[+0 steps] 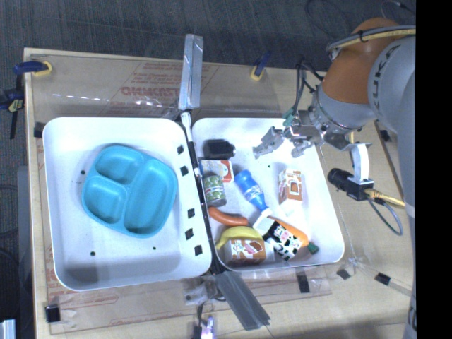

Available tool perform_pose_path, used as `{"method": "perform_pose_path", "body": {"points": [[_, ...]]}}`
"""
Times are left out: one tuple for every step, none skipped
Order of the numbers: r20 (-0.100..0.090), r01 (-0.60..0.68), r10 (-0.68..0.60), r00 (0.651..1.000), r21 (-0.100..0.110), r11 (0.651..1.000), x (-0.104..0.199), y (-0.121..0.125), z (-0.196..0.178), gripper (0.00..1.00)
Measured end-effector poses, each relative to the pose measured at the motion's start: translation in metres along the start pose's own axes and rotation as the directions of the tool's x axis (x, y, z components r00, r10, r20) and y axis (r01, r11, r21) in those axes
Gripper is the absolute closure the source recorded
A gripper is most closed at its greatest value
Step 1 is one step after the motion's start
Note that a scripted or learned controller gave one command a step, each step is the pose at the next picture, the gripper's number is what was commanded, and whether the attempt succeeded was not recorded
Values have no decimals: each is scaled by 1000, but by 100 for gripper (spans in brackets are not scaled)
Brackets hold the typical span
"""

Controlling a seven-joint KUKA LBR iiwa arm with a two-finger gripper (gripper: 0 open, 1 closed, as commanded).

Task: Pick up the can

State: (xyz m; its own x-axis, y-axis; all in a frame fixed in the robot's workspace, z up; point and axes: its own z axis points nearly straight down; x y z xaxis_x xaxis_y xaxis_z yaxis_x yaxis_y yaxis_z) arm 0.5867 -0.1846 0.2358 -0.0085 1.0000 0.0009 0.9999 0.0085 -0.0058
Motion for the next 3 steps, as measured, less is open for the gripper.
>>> {"method": "perform_pose_path", "body": {"points": [[0,-77,77,997,1,997,-25,-21,91,0],[1,-180,180,984,-7,984,-5,36,140,0],[-1,-317,317,948,0,948,16,-50,131,0]]}}
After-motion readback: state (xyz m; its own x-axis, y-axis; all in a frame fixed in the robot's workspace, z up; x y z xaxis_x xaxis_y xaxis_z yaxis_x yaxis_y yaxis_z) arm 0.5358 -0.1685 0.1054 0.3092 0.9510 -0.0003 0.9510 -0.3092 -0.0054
